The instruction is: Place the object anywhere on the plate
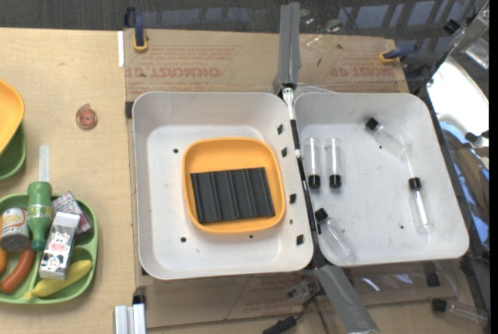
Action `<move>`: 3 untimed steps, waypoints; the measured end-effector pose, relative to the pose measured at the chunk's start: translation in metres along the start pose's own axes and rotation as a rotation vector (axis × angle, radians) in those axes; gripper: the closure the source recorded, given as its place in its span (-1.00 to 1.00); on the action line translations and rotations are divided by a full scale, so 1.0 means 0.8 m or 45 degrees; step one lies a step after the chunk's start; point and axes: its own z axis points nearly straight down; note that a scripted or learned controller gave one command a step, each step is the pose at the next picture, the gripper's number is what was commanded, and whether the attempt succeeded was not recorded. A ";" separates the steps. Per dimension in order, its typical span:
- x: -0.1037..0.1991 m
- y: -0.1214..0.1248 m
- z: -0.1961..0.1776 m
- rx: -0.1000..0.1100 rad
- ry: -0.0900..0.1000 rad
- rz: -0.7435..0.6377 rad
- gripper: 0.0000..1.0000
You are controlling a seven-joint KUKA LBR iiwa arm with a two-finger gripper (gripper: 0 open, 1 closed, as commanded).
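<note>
An orange-yellow plate [233,151] lies in the middle of the left white bin [156,192]. A dark grey ribbed rectangular block [233,195] rests flat on the plate, covering most of its inner area. In the right white bin [373,227] lie several clear tubes with black caps. Two of these tubes [312,161] lie side by side near the bin's left wall, one tube [387,135] is at the back, one tube [419,204] is at the right, and one tube [333,235] is in the front left corner.
A green tray [78,278] with toy food and a small bottle sits at the far left on the wooden bench. An orange-yellow bowl [8,118] and a small pink disc [86,117] lie behind it. Shiny clear sheeting [467,91] stands along the right side.
</note>
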 end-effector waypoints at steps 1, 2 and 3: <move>0.001 -0.003 -0.036 -0.002 -0.002 -0.385 1.00; 0.008 -0.011 -0.039 -0.001 0.002 -0.570 1.00; 0.016 -0.021 -0.039 -0.003 0.002 -0.960 1.00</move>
